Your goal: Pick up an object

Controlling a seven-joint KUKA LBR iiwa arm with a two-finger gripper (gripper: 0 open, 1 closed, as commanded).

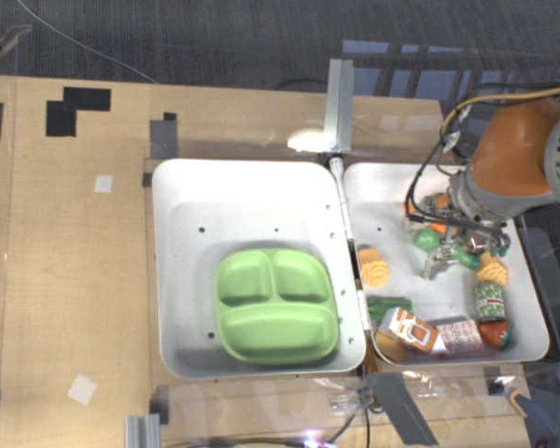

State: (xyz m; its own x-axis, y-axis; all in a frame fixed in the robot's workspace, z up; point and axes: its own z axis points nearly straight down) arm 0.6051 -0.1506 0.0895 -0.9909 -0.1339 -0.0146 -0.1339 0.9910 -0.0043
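The objects you could pick lie in the right bin, crowded toward its near and right sides; the corn cob sits by the left wall, its long axis running roughly from the far side toward the near side of the bin, slightly slanted; just below it you see a flat green piece, and touching that an orange-and-white carton whose long axis slants from upper left to lower right. Beside the carton lies a grey-and-red packet, its long axis nearly parallel to the bin's near wall; at the right, a green-labelled bottle lies with its long axis almost straight up and down in the view, its red end pointing toward the near wall; above it rests a small yellow-orange item.

The gripper hangs over the middle-right of that bin, under the arm's orange band; its metal fingers point down and toward the left, just beside a small green object and near an orange object partly hidden by the wrist; you cannot tell from this view whether the fingers are spread or pressed together, and nothing is plainly seen between them.

In the left bin a green divided tray lies toward the near side, its large compartment nearest you.
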